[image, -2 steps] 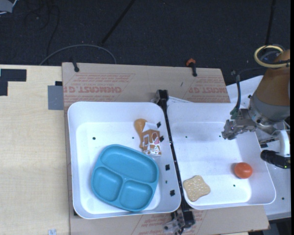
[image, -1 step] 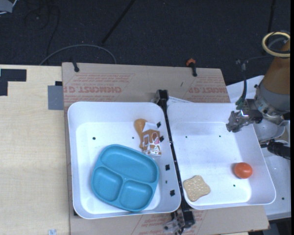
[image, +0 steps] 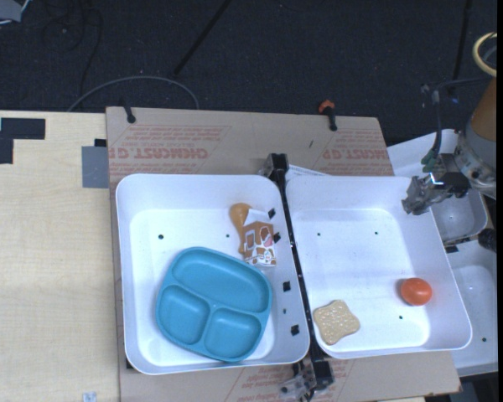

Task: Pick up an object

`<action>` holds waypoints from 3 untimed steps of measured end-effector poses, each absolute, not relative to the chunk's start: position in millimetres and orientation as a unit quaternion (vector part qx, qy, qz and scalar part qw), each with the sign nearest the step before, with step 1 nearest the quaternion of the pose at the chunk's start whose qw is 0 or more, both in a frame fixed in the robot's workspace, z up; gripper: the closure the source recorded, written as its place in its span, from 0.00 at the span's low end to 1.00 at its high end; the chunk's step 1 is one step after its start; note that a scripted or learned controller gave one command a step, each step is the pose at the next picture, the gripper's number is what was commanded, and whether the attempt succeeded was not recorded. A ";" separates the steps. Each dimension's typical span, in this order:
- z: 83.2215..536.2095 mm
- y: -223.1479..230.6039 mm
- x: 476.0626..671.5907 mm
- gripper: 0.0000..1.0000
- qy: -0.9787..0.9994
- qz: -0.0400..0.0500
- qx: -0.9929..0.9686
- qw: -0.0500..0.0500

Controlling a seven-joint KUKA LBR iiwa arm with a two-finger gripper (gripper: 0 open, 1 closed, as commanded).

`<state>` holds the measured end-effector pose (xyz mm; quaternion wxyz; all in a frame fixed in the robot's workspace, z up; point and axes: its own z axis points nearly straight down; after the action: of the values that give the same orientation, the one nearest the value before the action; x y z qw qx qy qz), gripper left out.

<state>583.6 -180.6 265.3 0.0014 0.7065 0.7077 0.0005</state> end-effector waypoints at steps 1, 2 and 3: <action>251.8 -121.8 587.5 1.00 0.709 0.000 0.705 -0.002; 236.9 -71.3 589.2 1.00 0.708 -0.001 0.706 -0.002; 227.7 -20.3 594.0 1.00 0.708 -0.001 0.706 -0.003</action>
<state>594.0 -20.3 227.7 -0.0026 0.7057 0.7085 -0.0010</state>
